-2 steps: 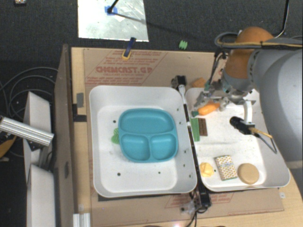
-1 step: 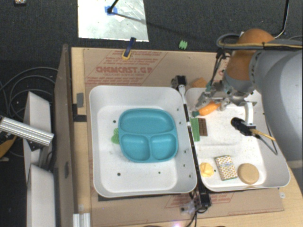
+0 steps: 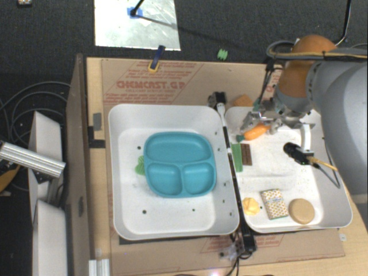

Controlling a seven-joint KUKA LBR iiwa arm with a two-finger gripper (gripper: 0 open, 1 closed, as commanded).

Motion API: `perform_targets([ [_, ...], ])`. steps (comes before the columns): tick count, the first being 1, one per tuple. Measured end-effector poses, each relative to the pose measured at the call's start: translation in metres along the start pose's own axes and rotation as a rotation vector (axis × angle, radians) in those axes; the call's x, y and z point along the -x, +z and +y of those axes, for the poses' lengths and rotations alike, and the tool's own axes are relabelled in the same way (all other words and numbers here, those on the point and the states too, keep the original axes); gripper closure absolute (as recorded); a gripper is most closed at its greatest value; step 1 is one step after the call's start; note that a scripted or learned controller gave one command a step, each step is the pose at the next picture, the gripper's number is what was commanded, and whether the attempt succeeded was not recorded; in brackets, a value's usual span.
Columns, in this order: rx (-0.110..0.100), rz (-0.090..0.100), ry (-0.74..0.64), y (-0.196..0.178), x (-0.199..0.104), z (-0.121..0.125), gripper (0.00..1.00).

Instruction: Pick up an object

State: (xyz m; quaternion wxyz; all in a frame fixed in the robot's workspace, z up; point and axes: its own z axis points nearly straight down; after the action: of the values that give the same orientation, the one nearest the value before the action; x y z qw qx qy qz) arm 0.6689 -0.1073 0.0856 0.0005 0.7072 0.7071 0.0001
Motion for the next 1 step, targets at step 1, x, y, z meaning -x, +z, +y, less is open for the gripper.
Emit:
perform_targets([
  [1,0.001,-0.001,0.0,-0.0001,0.0067,0.0002,0.0],
])
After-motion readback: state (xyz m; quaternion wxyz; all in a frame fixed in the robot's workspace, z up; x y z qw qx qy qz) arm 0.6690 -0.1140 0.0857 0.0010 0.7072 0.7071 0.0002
